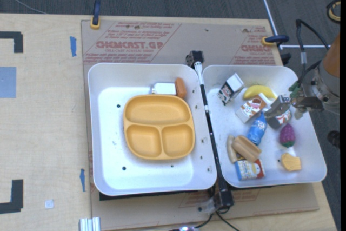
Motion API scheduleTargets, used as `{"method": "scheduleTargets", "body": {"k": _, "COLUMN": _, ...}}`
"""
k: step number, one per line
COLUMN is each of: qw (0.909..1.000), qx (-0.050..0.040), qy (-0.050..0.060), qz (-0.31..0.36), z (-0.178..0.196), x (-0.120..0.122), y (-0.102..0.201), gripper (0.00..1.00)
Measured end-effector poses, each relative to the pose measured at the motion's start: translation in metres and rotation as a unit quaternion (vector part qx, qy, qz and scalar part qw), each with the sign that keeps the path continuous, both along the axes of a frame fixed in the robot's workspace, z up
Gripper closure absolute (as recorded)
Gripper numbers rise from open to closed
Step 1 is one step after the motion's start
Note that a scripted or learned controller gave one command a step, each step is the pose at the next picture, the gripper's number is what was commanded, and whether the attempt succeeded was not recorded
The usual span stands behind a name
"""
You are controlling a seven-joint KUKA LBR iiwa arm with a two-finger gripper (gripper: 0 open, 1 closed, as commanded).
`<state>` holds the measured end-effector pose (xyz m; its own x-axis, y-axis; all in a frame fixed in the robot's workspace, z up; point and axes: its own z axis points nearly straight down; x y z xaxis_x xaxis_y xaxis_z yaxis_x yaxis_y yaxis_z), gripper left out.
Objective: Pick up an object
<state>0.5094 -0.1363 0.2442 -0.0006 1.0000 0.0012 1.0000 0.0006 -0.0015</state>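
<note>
You saw two shallow white plastic bins side by side on the bench. The left white bin (102,132) carried a yellow plastic plate with three compartments (159,126), and behind it a small white block (163,88) and a little brown sausage-shaped toy (180,87).

The right white bin (316,165) was the crowded one, and there the risk sat. The grey two-finger gripper (281,111) hung low over its middle right part, among toys that lay very near each other: a red and white small carton (252,107), a blue bottle-shaped toy (257,129) and a purple, berry-like toy (287,136).

If the claw closed there, it could catch two things at once, or push one aside and close on nothing. A round toy such as the purple one could also slip out.

Farther off lay a yellow banana toy (259,91), a black and white small box (231,87), a brown hot-dog toy (246,147), a blue and white packet (250,170) and an orange, cheese-like piece (291,162).

About the claw itself: it was dark and perhaps blurred, so I could not tell how far open it was, nor if it held or touched anything.
</note>
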Motion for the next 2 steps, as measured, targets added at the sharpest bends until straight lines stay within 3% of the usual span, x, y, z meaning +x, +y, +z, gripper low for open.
{"method": "scheduleTargets", "body": {"k": 1, "qw": 1.0, "qx": -0.0007, "qy": -0.003, "qz": 0.0, "z": -0.149, "x": 0.074, "y": 0.016, "gripper": 0.0}}
{"method": "scheduleTargets", "body": {"k": 2, "qw": 1.0, "qx": -0.0037, "qy": -0.008, "qz": -0.001, "z": -0.155, "x": 0.05, "y": 0.04, "gripper": 0.0}}
